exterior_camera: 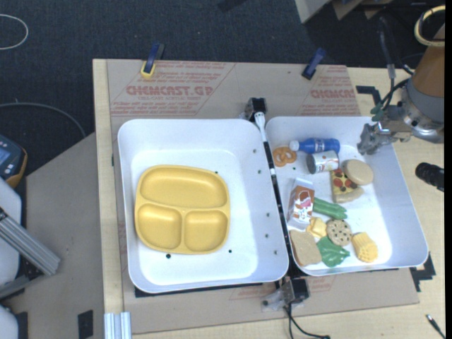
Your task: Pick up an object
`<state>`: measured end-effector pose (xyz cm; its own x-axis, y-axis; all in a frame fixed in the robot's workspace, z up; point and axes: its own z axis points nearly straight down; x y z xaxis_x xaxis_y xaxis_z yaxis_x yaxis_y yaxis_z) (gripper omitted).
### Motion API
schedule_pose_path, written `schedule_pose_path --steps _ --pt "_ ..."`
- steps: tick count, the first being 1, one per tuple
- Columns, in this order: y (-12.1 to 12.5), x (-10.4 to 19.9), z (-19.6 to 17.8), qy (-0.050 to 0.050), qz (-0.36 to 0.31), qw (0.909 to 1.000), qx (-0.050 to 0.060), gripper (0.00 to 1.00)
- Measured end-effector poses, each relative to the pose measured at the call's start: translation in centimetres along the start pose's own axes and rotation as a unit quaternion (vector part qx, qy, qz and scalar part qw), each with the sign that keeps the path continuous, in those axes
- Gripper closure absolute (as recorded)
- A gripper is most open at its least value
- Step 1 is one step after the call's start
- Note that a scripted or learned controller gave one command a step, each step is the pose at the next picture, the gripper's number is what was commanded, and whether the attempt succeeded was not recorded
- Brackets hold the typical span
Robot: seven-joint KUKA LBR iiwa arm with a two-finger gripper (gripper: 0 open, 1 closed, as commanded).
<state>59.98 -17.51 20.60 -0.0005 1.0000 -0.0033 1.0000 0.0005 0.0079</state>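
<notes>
The right bin holds a heap of toy food. At its back lie a blue bottle, a small can and a pretzel. Further forward are a bun, a pizza slice, a snack packet, a green pod, a cookie, a bread slice, a green leaf and a corn cob. My gripper hangs over the bin's back right corner, right of the bottle and above the bun, with nothing seen in it.
The left bin carries a yellow divided plate. Both bins rest on a cardboard sheet held by clamps at the back edge. The arm reaches in from the right, with cables beside it.
</notes>
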Motion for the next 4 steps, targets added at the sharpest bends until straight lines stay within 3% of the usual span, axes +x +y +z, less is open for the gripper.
schedule_pose_path --steps 1,3,4 --pt "0.1 -0.1 -2.1 0.000 0.000 1.0000 0.001 1.00" --pt "1.3 10.1 -1.7 0.003 -0.003 1.0000 0.005 1.00" --pt "2.8 15.0 -2.8 0.002 -0.003 1.0000 0.002 1.00"
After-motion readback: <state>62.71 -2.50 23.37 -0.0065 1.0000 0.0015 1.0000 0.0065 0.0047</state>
